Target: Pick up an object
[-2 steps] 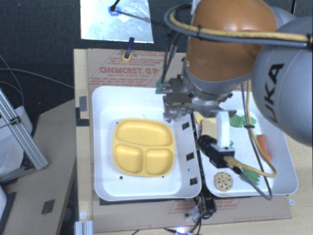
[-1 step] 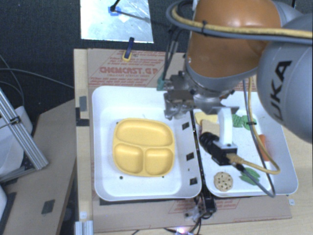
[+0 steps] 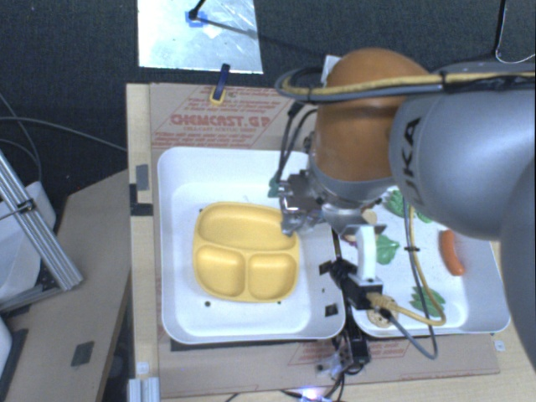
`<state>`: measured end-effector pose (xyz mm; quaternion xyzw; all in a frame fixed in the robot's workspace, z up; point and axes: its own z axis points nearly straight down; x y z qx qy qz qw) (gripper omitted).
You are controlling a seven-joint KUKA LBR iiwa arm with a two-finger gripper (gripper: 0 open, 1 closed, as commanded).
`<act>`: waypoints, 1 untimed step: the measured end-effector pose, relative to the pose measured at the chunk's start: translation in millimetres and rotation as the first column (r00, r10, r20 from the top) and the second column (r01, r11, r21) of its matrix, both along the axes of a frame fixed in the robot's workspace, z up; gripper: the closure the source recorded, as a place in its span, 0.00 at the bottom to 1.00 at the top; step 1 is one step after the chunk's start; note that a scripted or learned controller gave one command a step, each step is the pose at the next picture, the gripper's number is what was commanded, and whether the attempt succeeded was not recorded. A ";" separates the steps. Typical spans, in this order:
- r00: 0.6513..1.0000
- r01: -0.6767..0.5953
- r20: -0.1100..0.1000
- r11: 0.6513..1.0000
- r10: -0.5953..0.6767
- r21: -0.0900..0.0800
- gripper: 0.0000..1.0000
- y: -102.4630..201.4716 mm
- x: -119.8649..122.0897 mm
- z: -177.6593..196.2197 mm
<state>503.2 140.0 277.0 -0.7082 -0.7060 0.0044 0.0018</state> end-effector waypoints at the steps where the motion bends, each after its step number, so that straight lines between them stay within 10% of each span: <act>1: 1.000 -0.009 0.016 1.000 0.009 0.005 1.00 43.5 41.4 -168.3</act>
